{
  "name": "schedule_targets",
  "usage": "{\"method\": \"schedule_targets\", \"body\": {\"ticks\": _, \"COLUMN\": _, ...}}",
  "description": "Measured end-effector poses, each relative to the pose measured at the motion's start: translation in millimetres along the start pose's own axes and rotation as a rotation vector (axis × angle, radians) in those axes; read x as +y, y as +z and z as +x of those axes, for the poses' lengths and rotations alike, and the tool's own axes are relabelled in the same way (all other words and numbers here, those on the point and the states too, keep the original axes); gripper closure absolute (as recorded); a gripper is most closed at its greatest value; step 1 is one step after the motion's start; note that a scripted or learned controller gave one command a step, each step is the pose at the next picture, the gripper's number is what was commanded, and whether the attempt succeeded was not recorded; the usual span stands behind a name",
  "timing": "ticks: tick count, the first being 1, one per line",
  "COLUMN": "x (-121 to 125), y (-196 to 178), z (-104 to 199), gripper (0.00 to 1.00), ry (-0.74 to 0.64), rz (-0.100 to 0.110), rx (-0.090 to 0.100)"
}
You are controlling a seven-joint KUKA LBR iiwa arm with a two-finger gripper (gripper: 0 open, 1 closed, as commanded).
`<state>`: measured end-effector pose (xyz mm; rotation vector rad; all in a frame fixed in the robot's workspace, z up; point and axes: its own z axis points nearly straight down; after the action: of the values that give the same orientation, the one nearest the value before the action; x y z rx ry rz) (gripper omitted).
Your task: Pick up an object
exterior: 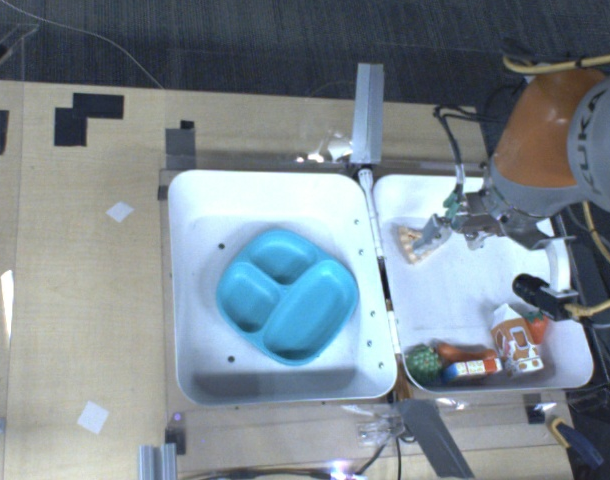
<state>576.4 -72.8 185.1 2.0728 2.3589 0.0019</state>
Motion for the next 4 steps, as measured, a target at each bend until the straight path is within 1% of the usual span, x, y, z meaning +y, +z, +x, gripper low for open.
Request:
{"method": "schedule_targets", "body": {"ticks": 1, "x": 35.6, "y": 97.2, "z": -17.8, "gripper": 0.0, "ry": -0.098, "rz": -0.008, "rx": -0.002}}
{"method": "schedule_targets", "body": {"ticks": 2, "x": -33.5, "y": 1.2, "z": 7.2, "gripper": 0.0, "ry": -0.126, "rz": -0.002, "rx": 0.0}}
{"method": "schedule_targets", "body": {"ticks": 3, "x": -90.3, "y": 68.3, "z": -6.3, "gripper": 0.0, "ry": -0.017, "rz": 0.001, "rx": 0.001}}
{"method": "schedule_targets", "body": {"ticks": 4, "x": 13.0, "y": 96.9, "z": -26.9, "gripper": 0.0, "ry": -0.244, "rz": -0.013, "rx": -0.005}}
